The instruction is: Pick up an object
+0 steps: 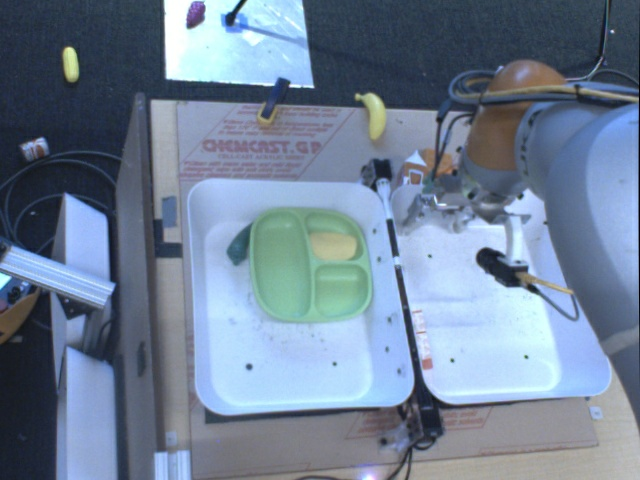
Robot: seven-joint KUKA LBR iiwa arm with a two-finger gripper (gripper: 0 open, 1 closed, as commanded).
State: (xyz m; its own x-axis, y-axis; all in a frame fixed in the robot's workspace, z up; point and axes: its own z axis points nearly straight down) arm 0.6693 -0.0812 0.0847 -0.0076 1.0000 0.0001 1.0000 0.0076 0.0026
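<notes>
The arm (560, 158) is reaching in from the right and bending down over the far part of the right bin (480, 338). Its tool (437, 211) is hanging low at that bin's far left corner, close to the wall that is meeting the left bin (290, 368). From this slant it is not showing whether the tool is open or closed, and nothing is showing in its grip.

The things nearest to it are sitting just beyond it, at the far left edge of the right bin: a small white and orange box (412, 174), and an orange thing (428, 157) partly hidden behind the wrist. Whether they are lying inside the bin or on its rim cannot be told. The near floor of the right bin is showing only dark specks.

In the left bin a green plate (290, 278) with three compartments is lying flat, a little far of the middle. A yellow piece (333, 245) is resting in its far right compartment. A teal thing (238, 245) is lying against the plate's left edge, on the bin floor.

On the worktop (300, 138) beyond the bins, a banana (376, 116) is lying near the far edge, well apart from the tool. Farther off, a shiny sheet (270, 48) is lying on the dark floor, with a purple thing (196, 13) on its far left part.
</notes>
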